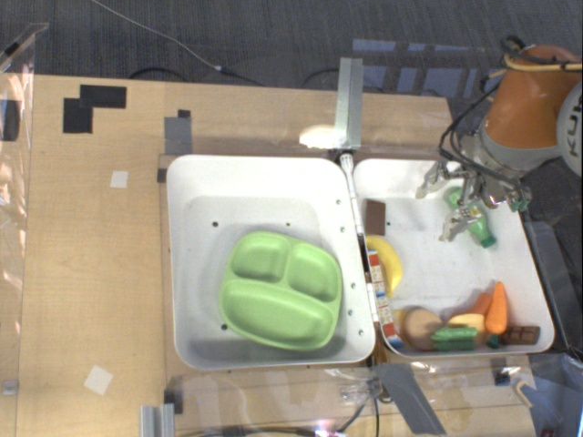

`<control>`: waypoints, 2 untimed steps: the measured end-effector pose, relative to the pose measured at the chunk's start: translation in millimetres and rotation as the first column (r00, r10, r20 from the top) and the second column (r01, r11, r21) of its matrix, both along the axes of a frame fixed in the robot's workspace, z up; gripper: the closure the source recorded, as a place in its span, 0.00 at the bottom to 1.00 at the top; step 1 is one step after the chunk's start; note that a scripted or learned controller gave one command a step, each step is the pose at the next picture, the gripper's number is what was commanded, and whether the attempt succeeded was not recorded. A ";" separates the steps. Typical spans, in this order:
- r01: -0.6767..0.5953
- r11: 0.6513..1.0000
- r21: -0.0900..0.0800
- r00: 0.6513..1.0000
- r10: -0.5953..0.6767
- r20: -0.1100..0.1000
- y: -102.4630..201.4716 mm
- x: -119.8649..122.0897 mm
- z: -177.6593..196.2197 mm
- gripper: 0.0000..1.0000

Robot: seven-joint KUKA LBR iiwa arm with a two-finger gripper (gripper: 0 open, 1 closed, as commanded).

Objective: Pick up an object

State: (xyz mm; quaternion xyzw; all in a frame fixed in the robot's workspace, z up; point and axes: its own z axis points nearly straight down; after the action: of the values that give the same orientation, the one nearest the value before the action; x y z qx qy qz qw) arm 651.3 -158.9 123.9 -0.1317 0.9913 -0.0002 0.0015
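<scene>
My gripper (441, 209) hangs over the back of the right bin (410, 198), open, its two metal fingers (427, 186) spread apart and pointing left. A small green object (481, 230) lies just right of the nearer finger, touching or almost touching it; nothing sits between the fingers. A banana (390, 262) lies by the bin's left wall, with a brown block (374, 215) behind it. An orange carrot (495, 308), a yellow piece (466, 320), a green piece (453, 337) and a round brown item (419, 324) crowd the front.
The left bin (196, 244) holds a green divided plate (282, 289). A striped stick (373, 285) leans along the divider between the bins. A dark brown bar (522, 335) sits in the right bin's front right corner. A metal post (350, 107) stands behind the bins.
</scene>
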 end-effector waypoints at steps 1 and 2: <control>-0.180 0.984 -0.005 0.984 0.180 0.009 -47.5 8.8 -12.5 0.00; -0.196 0.981 -0.004 0.981 0.196 0.012 -21.5 21.9 -33.5 0.00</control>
State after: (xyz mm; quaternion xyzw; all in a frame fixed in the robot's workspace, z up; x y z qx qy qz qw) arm 673.2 -180.4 90.4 -0.2287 0.9735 -0.0024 0.0074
